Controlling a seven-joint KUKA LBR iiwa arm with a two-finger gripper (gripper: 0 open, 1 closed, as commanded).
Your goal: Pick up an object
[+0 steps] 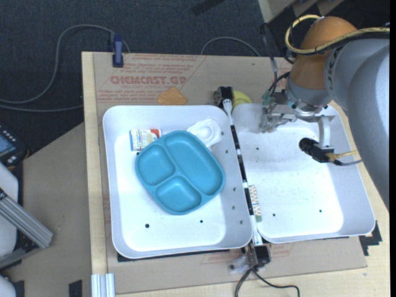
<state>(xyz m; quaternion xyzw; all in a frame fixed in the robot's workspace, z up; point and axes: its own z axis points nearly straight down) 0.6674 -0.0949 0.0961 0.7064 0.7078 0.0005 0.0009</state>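
Camera view: fixed above the counter (93, 166), looking down at a slant on 2 bins side by side.
Step in hand: by my reading, the approach; nothing is lifted yet.
End effector (272, 119): hangs over the far left corner of the right bin (309, 209), near its back rim. Whether it is open or closed I cannot tell, and nothing is seen in its hold.
Arm (365, 91): grey, smooth and rounded, with an orange band (315, 54) above the wrist; it reaches in from the right.
Task's things: all the likely picks lie in the left bin (130, 228), well apart from the end effector.
Blue tray (178, 171): glossy moulded plastic, rounded outline, 3 shallow compartments, lying flat at the bin's middle.
Small packet (143, 137): flat, white with blue and red print, partly tucked under the tray's far left edge.
White cup (205, 130): pale, round-rimmed, touching the tray's far right edge; its material is hard to judge.
Bins: shallow, white, matte, with rounded corners and a few dark specks.
Next move: probably a shift across the divider (241, 172) to the left bin, then a descent. The tray's thin raised rim looks the surest edge to pinch; the packet lies too flat.
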